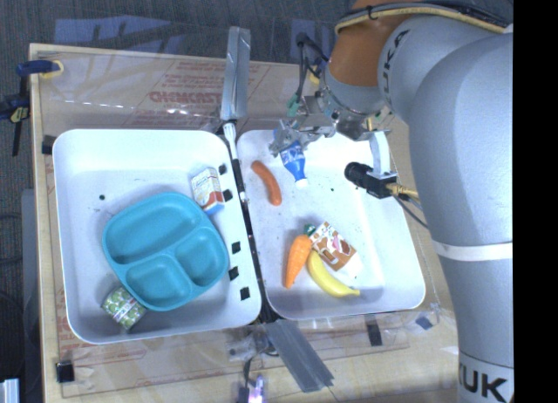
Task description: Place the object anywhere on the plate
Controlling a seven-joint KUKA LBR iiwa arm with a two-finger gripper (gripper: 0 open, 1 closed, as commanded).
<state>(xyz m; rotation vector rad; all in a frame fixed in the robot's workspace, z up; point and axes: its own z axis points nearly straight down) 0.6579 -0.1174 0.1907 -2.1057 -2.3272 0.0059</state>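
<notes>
In the left bin (78, 166), a green-patterned can (122, 307) is seen lying at the near left corner, touching the edge of a blue plate (166, 251) with three compartments. Just beyond the plate's far right edge, a small carton (206, 188) with a red and white label is set against the bin's right wall.

In the right bin (392, 244), a sausage (267, 181) is laid near the far left corner. A carrot (296, 260) is placed lower down, tilted, with a banana (328, 277) just beside it on the right and a small patterned carton (333, 248) resting on the banana.

At the far side of the right bin, the end effector (295, 141) is positioned over a blue and white pouch (295, 162). The pouch is seen upright, its top pinched between the fingers, which are closed on it. The pouch is well apart from the plate, still over the right bin. The grey arm (453, 131) is seen at the right.
</notes>
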